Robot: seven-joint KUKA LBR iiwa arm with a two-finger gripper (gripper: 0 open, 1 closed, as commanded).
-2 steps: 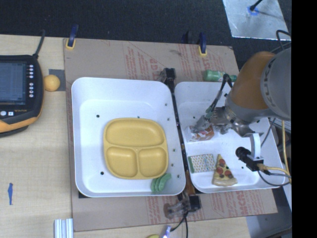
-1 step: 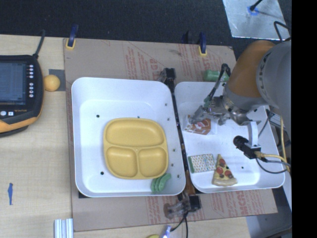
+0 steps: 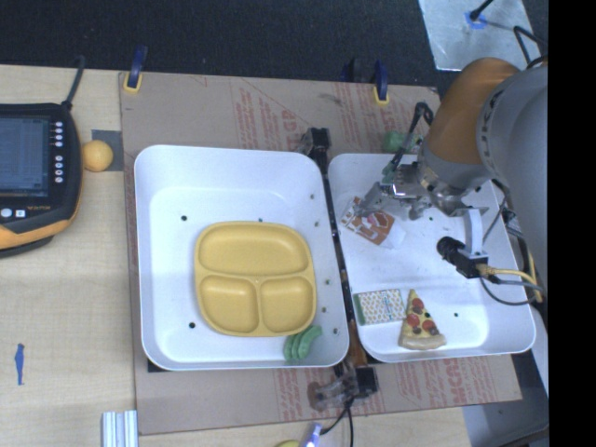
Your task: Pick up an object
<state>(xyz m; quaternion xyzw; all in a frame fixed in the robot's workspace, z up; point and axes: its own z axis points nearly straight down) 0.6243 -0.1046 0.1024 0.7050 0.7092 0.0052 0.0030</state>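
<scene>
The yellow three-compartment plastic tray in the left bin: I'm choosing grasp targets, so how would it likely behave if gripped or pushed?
The yellow three-compartment plastic tray looks moulded and rigid, so it probably stays stiff when lifted. It lies flat and wide in the left white bin, so it should slide rather than tip or roll. Its glossy, rounded rim may be slippery for a two-finger pinch.

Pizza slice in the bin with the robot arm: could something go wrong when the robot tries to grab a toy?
Maybe. The gripper hangs by a small packet, far from the pizza slice, so it may go for the packet instead. The packet lies flat near the right bin's wall, so the fingers might slide off it. The pizza slice lies flat beside a small card, so a grab there could nudge both.
</scene>
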